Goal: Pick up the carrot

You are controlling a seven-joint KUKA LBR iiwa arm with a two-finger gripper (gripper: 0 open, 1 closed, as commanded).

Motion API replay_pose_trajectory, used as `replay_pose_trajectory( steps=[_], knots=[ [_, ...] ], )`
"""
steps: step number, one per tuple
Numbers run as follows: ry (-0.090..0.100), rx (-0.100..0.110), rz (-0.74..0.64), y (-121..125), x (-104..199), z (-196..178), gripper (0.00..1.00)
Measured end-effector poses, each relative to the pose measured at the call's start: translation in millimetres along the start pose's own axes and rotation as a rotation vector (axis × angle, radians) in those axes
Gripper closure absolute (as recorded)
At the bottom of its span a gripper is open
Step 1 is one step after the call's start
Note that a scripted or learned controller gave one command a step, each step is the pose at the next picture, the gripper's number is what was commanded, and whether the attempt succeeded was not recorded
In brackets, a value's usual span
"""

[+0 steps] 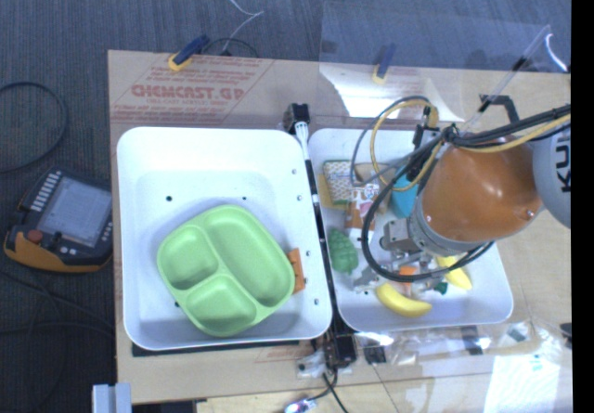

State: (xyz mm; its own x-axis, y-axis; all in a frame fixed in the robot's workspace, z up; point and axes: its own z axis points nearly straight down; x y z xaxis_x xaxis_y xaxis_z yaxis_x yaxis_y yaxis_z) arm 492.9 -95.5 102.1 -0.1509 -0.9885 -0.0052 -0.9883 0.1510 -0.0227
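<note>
Here, the camera view looks down on a brown desk (186, 91) carrying two shallow white plastic bins side by side. The left white bin (148, 170) holds a light green three-compartment plastic plate (225, 269). A small orange object, apparently the carrot (296, 269), lies at the plate's right edge, touching it, just beside the bin's right wall. The right white bin (492, 304) holds a yellow plastic banana (403, 301) near its front wall, a dark green bumpy toy vegetable (343, 251) near its left wall, and a flat printed card (337, 181) towards the back. The grey arm with its orange band (483, 188) hangs over the right bin, and the gripper (408, 264) sits low above the banana. Cables and the wrist cover the fingers; their state cannot be told. The carrot lies well apart from the gripper, in the other bin.
</note>
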Motion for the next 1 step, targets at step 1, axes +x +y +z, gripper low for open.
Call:
replay_pose_trajectory(
  steps=[1],
  knots=[
    [-0.004,0.013,0.468,-6.0,20.5,8.3,0.00]
  ],
)
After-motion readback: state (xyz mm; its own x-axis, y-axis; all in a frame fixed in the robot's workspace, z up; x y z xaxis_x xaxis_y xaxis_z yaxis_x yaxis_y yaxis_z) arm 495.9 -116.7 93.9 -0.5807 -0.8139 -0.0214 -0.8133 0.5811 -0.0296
